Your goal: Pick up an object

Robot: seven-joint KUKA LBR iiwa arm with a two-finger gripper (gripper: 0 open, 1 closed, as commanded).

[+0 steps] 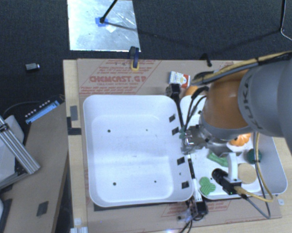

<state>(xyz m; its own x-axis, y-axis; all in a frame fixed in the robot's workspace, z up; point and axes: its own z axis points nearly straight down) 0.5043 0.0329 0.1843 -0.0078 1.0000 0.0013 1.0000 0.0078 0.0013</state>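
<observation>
Overhead, the grey arm (pixel 260 100) with its orange band (pixel 222 104) hangs low over the right bin (pixel 282 180), and its bulk hides the gripper, so its state cannot be told. Beside the wrist lie several small objects in that bin: a green leaf-shaped piece (pixel 207 185), a green strip (pixel 217 159), an orange rounded thing (pixel 239 140), a pale tan disc (pixel 247 173) and a dark teal item (pixel 252 156). The left bin (pixel 132 147) is smooth white plastic, shallow, with rounded corners, on a cardboard sheet (pixel 117 74).
</observation>
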